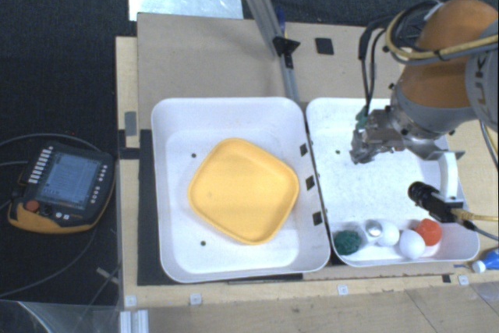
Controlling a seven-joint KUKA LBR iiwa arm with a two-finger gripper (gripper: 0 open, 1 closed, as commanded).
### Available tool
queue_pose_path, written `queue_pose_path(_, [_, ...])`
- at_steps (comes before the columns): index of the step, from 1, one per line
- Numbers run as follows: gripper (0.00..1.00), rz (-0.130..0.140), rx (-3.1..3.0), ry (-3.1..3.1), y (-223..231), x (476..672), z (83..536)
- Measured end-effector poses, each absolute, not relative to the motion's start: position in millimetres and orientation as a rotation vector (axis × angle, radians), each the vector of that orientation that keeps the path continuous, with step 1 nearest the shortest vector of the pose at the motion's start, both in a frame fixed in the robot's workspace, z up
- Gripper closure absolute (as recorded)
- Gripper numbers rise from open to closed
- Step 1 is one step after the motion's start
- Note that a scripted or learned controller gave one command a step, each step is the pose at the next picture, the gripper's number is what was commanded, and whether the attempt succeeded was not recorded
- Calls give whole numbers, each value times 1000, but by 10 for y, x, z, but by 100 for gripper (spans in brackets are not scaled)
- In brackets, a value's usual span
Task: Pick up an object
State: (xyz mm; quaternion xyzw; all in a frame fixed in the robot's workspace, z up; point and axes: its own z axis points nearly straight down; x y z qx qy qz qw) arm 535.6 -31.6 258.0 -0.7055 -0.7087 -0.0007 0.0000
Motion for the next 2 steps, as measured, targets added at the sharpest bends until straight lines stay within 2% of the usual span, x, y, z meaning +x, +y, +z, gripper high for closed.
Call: queue_pose_path(2, [100, -1, -2216, -2226, 721, 5508, 2442])
